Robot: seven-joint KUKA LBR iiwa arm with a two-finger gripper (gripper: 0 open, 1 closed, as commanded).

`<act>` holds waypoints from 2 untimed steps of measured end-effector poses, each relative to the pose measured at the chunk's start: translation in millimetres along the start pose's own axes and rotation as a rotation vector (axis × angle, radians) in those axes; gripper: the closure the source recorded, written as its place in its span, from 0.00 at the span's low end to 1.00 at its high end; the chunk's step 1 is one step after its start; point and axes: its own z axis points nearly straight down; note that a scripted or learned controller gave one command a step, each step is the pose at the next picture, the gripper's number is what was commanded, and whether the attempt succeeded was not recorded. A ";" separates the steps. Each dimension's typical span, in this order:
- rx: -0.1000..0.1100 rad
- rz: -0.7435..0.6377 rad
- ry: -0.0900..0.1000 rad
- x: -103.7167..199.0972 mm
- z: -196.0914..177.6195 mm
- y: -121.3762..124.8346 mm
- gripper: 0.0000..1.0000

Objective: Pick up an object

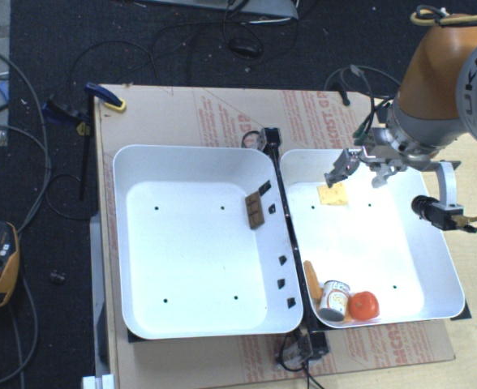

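Note:
My gripper (360,171) hovers over the far part of the right bin (433,250), fingers spread apart with nothing between them. A yellow cheese-like wedge (333,194) lies on the bin floor just below and left of the left fingertip (341,168). At the bin's near left corner sit a small can (333,299), a red tomato (364,305) and an orange carrot (312,279). A brown chocolate bar (255,210) lies in the left bin (141,241) near its right wall.
The arm's grey and orange body (445,71) comes in from the upper right. A black divider with clips (285,233) runs between the bins. A blue and yellow clamp (105,97) sits at the board's far left corner; cables lie on the dark floor beyond.

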 end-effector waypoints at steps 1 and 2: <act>-0.005 0.000 0.000 0.0 -2.5 0.9 0.00; 0.001 0.000 0.000 1.9 58.5 6.5 0.00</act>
